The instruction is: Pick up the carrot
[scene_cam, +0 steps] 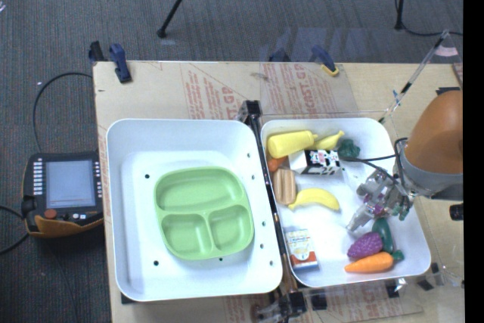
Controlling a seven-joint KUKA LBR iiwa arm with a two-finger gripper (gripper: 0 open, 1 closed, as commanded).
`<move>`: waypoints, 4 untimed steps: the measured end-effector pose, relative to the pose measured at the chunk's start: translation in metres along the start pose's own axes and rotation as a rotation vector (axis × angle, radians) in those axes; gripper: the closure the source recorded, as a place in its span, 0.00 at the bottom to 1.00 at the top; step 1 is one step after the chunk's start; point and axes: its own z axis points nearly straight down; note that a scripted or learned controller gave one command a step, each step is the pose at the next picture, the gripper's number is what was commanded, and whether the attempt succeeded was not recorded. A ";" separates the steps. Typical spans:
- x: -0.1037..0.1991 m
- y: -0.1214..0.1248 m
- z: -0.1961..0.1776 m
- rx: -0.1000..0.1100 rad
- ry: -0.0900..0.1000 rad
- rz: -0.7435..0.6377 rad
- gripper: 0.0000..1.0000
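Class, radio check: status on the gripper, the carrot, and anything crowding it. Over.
Gripper low in right bin, above carrot, holding nothing visible. Orange toy carrot flat near front wall. Purple grape bunch crowds its upper side.

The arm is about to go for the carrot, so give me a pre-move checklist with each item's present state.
1. Carrot in sight, lying in the right bin near its front right corner: ok.
2. Top of the carrot uncovered: ok.
3. Room around the carrot: not ok; the purple grapes lie right against it.
4. Gripper over the carrot: not ok; it sits behind the grapes.
5. Gripper free of any item: cannot tell; fingers are too blurred.
6. Banana and juice carton away from the carrot: ok.
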 end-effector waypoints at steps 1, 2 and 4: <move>0.057 -0.026 0.000 -0.001 -0.001 -0.209 0.00; 0.056 -0.023 -0.011 -0.010 -0.006 -0.201 1.00; 0.051 -0.032 -0.013 -0.003 -0.005 -0.310 0.00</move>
